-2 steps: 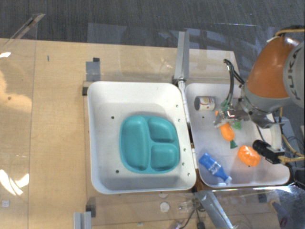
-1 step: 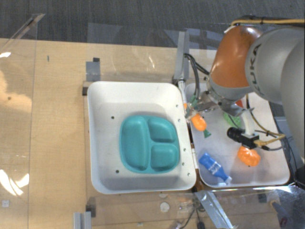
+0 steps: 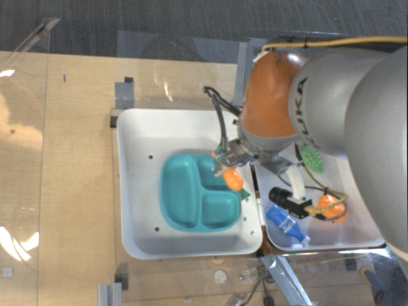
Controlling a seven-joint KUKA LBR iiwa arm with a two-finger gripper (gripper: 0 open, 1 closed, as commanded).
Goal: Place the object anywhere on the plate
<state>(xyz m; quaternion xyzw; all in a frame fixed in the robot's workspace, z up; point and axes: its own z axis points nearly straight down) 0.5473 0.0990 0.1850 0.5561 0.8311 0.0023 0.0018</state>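
since the end effector point(image 3: 224, 164) sits at the teal divided plate's point(image 3: 185, 199) right rim, apparently pinching an orange carrot-like toy point(image 3: 233, 180) with a green tip, the release should come further over the plate's upper right compartment, low and level, so it cannot roll off into the white bin point(image 3: 137, 171).

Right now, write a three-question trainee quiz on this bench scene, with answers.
1. True or false: the teal plate lies in the left bin.
2. The orange object appears: A) over the plate's right edge below the gripper; B) in the right bin; C) on the bench.
3. Fill in: the plate has ___ compartments.

Key: 1 true; 2 A; 3 three.
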